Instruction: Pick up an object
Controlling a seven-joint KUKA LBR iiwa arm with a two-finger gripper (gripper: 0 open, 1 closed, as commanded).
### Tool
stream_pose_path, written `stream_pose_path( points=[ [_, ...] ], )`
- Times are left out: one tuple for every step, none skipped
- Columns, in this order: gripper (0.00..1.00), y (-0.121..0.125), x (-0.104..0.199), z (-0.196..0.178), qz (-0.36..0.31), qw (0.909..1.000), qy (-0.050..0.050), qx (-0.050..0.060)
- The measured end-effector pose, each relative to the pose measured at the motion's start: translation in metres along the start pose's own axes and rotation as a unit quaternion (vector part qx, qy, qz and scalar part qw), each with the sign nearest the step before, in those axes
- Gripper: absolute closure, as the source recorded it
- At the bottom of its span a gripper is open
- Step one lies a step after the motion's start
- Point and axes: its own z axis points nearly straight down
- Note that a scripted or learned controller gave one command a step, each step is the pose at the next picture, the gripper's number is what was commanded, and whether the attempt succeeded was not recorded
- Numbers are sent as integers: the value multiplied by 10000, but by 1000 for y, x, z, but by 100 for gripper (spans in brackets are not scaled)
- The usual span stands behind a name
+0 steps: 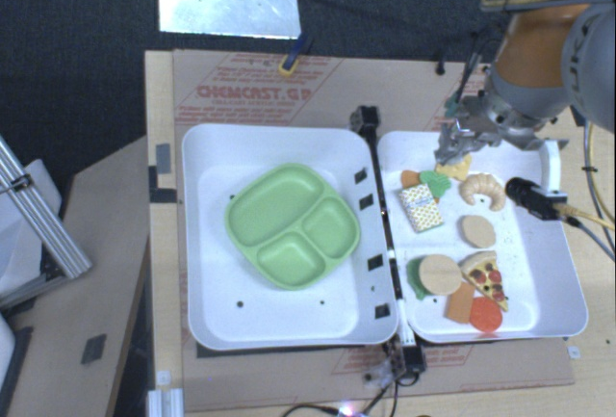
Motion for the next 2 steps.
stream_pose_path(
  points=[
    [100, -1, 40, 10, -3, 10000, 0, -4],
    [100, -9, 42, 14, 18, 10000, -8, 2]
  ],
)
